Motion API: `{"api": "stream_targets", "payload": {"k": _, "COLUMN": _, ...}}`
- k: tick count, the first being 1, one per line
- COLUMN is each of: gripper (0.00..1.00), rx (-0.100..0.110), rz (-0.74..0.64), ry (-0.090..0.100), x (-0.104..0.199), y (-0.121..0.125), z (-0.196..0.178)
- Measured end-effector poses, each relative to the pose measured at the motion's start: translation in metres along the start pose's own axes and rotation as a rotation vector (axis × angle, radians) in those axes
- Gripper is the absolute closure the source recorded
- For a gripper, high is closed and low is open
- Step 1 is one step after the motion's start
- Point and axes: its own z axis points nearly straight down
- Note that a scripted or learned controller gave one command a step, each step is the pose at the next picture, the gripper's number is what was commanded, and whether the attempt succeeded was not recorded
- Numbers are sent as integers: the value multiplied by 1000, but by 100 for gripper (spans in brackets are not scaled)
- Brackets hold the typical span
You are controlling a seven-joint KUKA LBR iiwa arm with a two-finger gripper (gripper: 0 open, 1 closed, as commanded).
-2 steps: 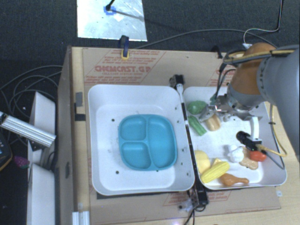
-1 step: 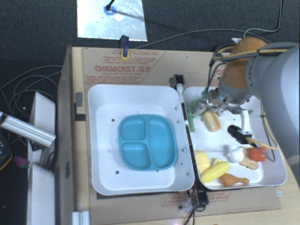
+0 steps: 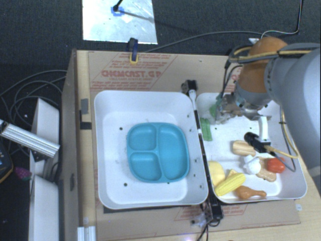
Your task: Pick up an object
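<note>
- One camera view, one arm: the grey arm comes in from the right and puts the tool (image 3: 224, 112) over the far left corner of the right bin (image 3: 223, 149), close to the wall it shares with the left bin (image 3: 113, 134).
- Whether the tool is open or closed cannot be told from this angle, nor whether it has anything in it; nothing is clearly seen in its grip.
- The nearest thing to pick is a green piece (image 3: 205, 131), lying just beside the tool, toward the near side of the bin and against the dividing wall.
- Its long axis looks to run along that wall, so a grasp would likely have to close across it, with the wall crowding one side.
- The other pieces lie further toward the near edge, apart from the tool: a tan bun (image 3: 242, 147), a yellow corn cob (image 3: 229, 184), a pale yellow round piece (image 3: 216, 172), a brown drumstick (image 3: 249, 192) and a red piece (image 3: 276, 165).
- The left bin holds a blue divided plate (image 3: 158, 152), well away from the tool across the wall.
- As judged, the pick is not yet made.
</note>
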Motion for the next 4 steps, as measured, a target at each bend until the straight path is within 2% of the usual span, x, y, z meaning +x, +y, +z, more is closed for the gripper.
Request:
{"api": "stream_targets", "payload": {"k": 1, "gripper": 100, "rx": 0, "rz": 4, "ry": 0, "x": -29, "y": -40, "z": -36}}
{"api": "stream_targets", "payload": {"k": 2, "gripper": 0, "rx": 0, "rz": 4, "ry": 1, "x": -28, "y": -40, "z": -36}}
{"api": "stream_targets", "payload": {"k": 3, "gripper": 0, "rx": 1, "rz": 5, "ry": 0, "x": -69, "y": -77, "z": 11}}
{"api": "stream_targets", "payload": {"k": 4, "gripper": 100, "rx": -2, "rz": 3, "ry": 0, "x": -69, "y": -76, "z": 0}}
